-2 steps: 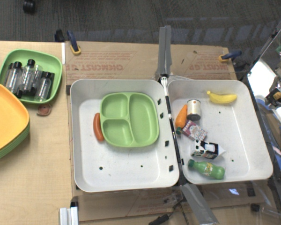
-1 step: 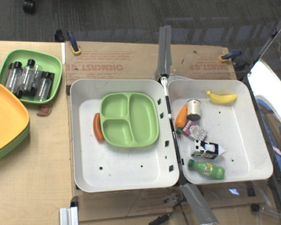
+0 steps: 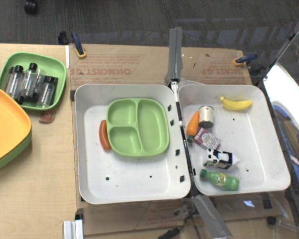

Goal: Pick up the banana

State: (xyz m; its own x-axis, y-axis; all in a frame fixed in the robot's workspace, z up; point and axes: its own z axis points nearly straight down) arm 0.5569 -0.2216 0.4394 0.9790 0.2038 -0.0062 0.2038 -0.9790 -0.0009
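The banana (image 3: 236, 103) lies flat in the right bin (image 3: 269, 148), up in its far right corner, close to the back wall and the right wall but with a little bare floor showing around it. Its stem end points left, and the curve bows toward the near side. It sits well apart from the other things there: a can (image 3: 206, 116) and a carrot (image 3: 192, 123) near the divider, a small packet (image 3: 206, 141) below them, a black-and-white carton (image 3: 220, 159), and a green bottle (image 3: 219, 179) lying on its side toward the front. The left bin (image 3: 89, 183) holds a green divided plate (image 3: 138, 127) with a sausage (image 3: 104, 134) just beside its left edge. Judging from this, the task is at its very start: the approach has not begun and the banana is untouched. The state of the fingers cannot be told from this view. The next move calls for the arm to come in over the right bin's far corner, line the fingers across the banana's narrow width near its middle, and descend straight down. The risk is the corner itself: the two walls are near, so a finger could catch the rim or push the fruit against the wall rather than close around it.
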